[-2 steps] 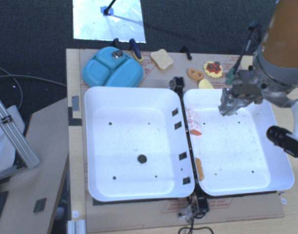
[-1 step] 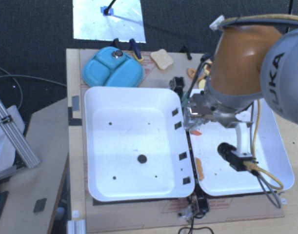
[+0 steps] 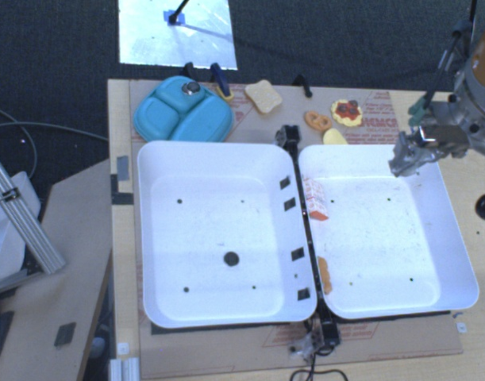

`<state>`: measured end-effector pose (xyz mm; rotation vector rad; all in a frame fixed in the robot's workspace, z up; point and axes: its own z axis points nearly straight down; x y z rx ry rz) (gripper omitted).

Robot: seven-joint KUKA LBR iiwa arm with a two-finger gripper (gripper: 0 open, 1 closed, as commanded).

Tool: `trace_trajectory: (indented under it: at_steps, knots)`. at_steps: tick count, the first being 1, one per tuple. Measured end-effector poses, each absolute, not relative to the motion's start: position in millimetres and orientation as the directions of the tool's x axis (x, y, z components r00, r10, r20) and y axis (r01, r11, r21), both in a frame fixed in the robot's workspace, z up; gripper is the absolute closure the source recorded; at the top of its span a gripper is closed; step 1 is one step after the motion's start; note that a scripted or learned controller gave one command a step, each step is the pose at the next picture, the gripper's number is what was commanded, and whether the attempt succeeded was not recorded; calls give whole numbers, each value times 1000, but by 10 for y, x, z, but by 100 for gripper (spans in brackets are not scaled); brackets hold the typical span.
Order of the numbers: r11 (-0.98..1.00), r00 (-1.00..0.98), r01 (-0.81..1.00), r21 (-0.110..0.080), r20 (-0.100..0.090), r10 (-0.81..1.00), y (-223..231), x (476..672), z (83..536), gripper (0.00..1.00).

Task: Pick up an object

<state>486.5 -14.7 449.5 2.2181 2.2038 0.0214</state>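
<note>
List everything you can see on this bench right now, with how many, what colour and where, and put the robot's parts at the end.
Bins: two, white, side by side on the bench.
Divided plate: one, blue, behind the left bin.
Toast slice: one, tan, behind the bins, right of the plate.
Pretzel: one, orange-brown, behind the right bin.
Small pizza: one, yellow with red, beside the pretzel.
Packet: one, white and red, right bin, left edge.
Orange piece: one, right bin, lower left edge.
Dark disc: one, left bin floor.
Shiny sheet: one, pale, on the floor behind the bench.
Claw: one, grey, over the right bin's back right corner.
</note>
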Motion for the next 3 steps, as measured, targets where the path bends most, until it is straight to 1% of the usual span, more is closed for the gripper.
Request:
trace_trajectory:
  at_steps: [1, 2, 3]
  knots:
    - [9, -9, 1000, -10, 1, 1000, 540, 5046, 3119, 100]
    - [-1, 1, 1000, 7, 0, 1000, 182, 4868, 3582, 100]
    - [9, -9, 1000, 8, 2, 1000, 693, 5123, 3971, 100]
